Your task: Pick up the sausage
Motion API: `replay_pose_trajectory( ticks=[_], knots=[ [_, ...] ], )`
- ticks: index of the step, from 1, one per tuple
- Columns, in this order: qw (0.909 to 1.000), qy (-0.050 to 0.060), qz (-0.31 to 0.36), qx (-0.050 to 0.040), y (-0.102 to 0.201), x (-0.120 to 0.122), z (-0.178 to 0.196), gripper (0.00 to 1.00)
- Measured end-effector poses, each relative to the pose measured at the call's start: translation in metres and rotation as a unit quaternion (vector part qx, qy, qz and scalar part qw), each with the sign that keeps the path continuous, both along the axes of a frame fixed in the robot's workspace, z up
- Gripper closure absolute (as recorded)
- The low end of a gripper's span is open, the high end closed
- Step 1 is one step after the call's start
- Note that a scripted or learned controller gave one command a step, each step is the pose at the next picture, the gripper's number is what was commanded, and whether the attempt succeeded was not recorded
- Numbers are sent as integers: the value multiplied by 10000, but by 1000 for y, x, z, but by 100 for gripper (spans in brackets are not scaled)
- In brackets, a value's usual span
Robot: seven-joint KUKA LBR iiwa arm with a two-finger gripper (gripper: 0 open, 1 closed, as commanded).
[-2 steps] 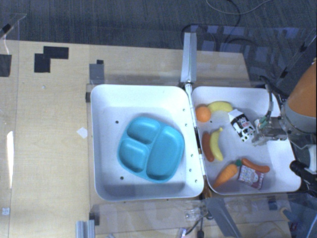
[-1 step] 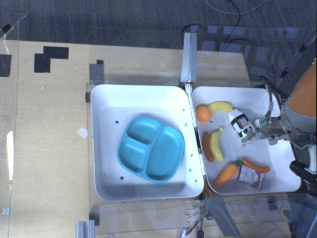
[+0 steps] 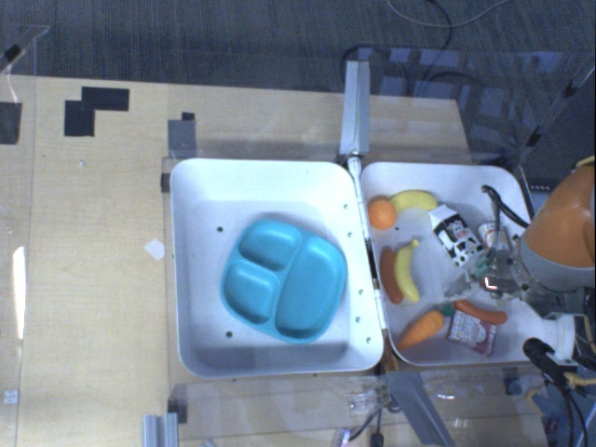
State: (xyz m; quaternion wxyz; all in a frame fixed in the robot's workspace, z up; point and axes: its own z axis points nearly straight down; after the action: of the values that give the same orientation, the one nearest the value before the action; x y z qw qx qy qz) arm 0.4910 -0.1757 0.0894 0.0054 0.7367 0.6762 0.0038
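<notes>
The sausage point(image 3: 391, 276), reddish brown and long, lies in the right bin point(image 3: 507, 177) near its left wall, right beside a small banana point(image 3: 407, 270). My gripper point(image 3: 477, 279) hangs low over the middle-right of that bin, well to the right of the sausage and apart from it. The wrist and cables above cover much of it. I see nothing held between its fingers. The arm's orange band point(image 3: 563, 223) is at the right edge of the view.
The right bin also holds an orange point(image 3: 382, 214), a second banana point(image 3: 414, 199), a white bottle point(image 3: 453, 234), a carrot point(image 3: 424, 327) and a red packet point(image 3: 472, 331) below the gripper. A blue divided plate point(image 3: 284, 279) sits in the left bin point(image 3: 200, 203).
</notes>
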Motion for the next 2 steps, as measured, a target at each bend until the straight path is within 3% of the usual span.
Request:
replay_pose_trajectory(
  ticks=[1,2],
  knots=[
    [10000,-13,61,-15,6,0,0,0],
    [9864,-15,-1642,13,35,0,0,0]
  ],
)
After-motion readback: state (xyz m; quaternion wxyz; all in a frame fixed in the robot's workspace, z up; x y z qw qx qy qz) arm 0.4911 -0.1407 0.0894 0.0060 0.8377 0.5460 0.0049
